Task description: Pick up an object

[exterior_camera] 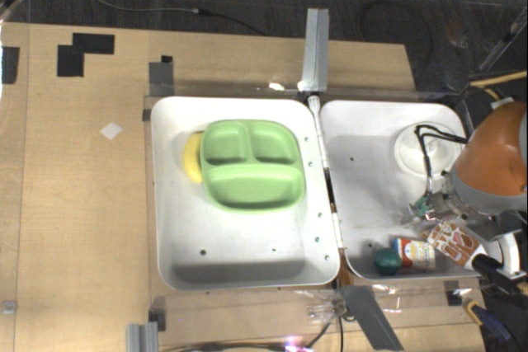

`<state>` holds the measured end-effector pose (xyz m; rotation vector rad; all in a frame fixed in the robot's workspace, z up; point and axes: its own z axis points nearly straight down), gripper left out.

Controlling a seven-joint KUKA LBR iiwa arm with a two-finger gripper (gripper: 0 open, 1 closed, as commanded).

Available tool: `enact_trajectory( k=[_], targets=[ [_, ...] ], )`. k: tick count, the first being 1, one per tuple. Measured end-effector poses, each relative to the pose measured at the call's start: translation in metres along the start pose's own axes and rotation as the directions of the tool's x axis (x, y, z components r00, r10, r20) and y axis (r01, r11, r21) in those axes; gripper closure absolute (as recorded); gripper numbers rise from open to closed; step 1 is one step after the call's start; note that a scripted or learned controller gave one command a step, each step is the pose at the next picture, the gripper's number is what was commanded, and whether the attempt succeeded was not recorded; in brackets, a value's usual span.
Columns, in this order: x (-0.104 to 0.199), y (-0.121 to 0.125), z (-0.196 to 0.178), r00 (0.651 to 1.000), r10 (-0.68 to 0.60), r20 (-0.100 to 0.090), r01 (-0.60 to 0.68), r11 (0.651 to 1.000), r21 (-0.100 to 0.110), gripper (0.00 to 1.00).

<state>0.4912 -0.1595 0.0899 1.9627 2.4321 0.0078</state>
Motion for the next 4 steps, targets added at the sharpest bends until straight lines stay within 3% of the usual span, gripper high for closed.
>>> enact_trajectory(
  k=[1,2,4],
  targets=[
    [0.001,0.0,0.001,1.0,-0.001,-0.003,0.001,1.0,0.001,0.0],
    [0.066,0.034,0.0,0.991,-0.136,-0.005,0.136,0.991,-0.002,0.0],
    [0.055,0.021,0.0,0.978,-0.208,-0.005,0.208,0.978,-0.004,0.0]
  ],
)
